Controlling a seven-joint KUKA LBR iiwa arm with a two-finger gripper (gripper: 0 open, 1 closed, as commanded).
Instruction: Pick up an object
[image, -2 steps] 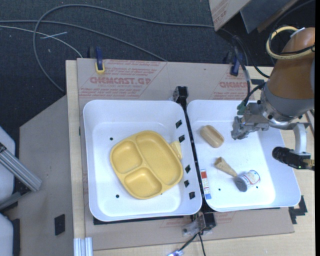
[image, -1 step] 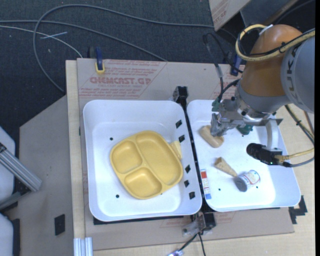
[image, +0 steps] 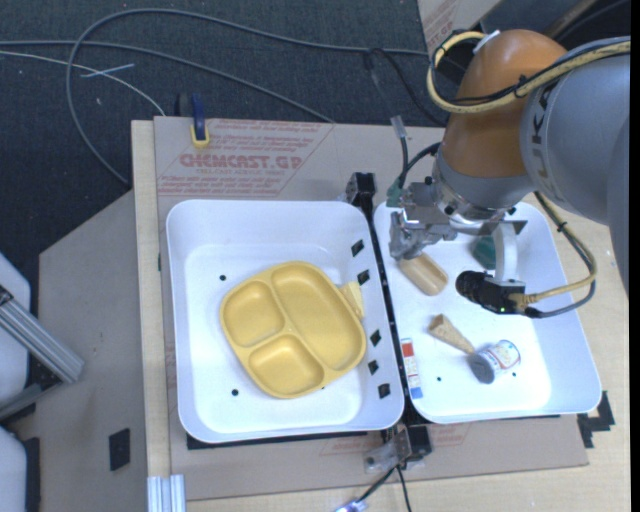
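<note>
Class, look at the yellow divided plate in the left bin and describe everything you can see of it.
The yellow three-compartment plastic plate lies flat and right way up on the floor of the left shallow white bin, turned at a slant to the bin's sides. It has rounded corners, raised ridges dividing it into three hollows, and a small tab on the edge nearest the bins' divider. Its compartments hold nothing. Nothing else touches it.

Yellow divided plate (image: 293, 329) in left bin (image: 190, 330), arm's jaws (image: 412, 243) above a tan block (image: 424, 274) (right bin (image: 560, 390))
</note>
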